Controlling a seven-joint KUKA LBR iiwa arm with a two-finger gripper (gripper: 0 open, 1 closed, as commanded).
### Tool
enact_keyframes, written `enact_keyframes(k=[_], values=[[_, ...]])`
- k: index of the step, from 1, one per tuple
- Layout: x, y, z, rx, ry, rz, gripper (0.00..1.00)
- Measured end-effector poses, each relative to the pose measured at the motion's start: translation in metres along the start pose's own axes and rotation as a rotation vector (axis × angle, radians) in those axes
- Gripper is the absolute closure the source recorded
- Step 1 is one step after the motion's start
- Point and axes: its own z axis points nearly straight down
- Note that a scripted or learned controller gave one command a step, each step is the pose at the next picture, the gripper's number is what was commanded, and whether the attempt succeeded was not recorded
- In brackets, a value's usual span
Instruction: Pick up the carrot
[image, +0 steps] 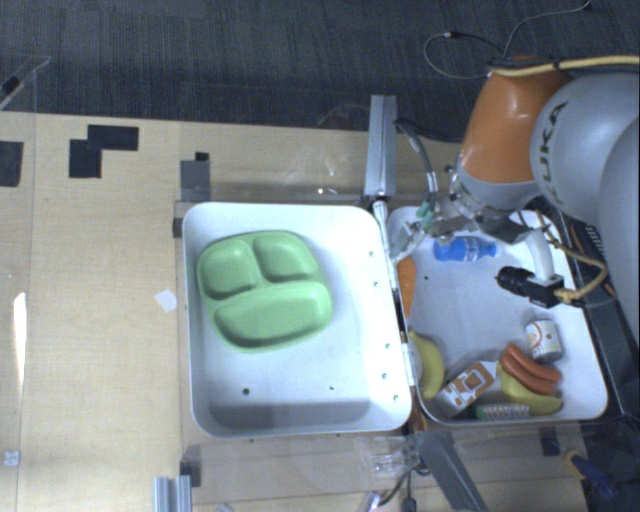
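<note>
Your grey KUKA arm with its orange band (510, 120) reaches in from the right and hangs over the far end of the right-hand shallow white bin (590, 395), its hand (440, 222) low near the bin's far left corner; whether the hand is released or clenched you cannot tell from this angle. The slim orange carrot (406, 284) lies against that bin's left wall, just below the hand and apart from it, partly hidden by the divider between the 2 bins. A blue plastic bottle (462, 248) lies just beside the hand, under the wrist. Along the near side of the same bin you see a yellow banana (431, 365) by the left wall, a small orange-and-white carton (468, 385), a toy hot dog in a yellow bun (530, 378) and a small white can with a red mark (544, 340). In the left-hand shallow white bin (300, 410) sits a green 3-compartment plastic tray (264, 290), on the pale wooden bench (90, 330).
</note>
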Motion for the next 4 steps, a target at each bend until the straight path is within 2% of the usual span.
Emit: enact_keyframes(k=[1, 2, 3, 4], values=[[-0.024, -0.006, -0.001, -0.002, -0.001, -0.007, 0.00], [-0.012, -0.014, 0.000, 0.000, 0.000, -0.117, 0.00], [-0.056, -0.101, 0.095, -0.006, -0.006, -0.091, 0.00], [-0.055, -0.097, 0.083, -0.014, -0.006, -0.093, 1.00]])
